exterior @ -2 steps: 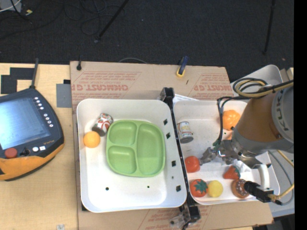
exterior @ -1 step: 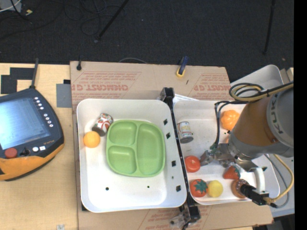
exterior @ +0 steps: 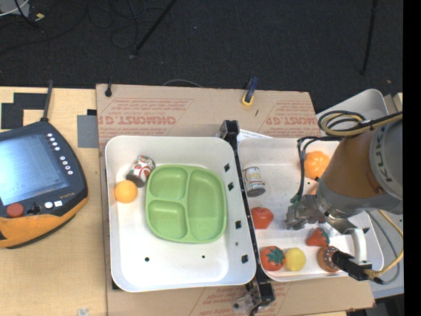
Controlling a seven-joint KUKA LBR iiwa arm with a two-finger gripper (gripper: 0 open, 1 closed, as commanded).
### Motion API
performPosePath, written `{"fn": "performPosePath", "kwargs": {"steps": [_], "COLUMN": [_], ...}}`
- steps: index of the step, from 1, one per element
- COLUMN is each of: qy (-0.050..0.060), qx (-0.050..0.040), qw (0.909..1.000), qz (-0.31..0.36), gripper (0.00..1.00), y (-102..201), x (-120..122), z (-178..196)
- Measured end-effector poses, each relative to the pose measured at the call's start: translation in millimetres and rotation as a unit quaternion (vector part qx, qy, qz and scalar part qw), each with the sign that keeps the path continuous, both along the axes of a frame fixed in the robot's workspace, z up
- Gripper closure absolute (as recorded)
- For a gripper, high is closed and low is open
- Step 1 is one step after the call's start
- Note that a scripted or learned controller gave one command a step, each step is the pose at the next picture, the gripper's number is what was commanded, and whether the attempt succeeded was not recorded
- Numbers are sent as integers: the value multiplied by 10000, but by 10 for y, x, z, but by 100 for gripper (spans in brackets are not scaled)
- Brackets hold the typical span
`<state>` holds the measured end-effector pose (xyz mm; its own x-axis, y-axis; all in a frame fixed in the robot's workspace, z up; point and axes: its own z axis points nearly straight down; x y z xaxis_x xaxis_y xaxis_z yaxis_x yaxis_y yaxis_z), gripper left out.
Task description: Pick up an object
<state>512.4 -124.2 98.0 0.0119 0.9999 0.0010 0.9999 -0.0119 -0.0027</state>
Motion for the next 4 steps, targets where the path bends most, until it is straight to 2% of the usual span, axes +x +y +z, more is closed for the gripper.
{"fn": "performPosePath", "kwargs": {"steps": [3,4], "qy": [-25,-7], "qx": [-6,5], "qw": [10000,10000], "qz": [62,80], "gripper": [100,100], "y": [33,439], "x": [70,467], "z": [1321,1207]}}
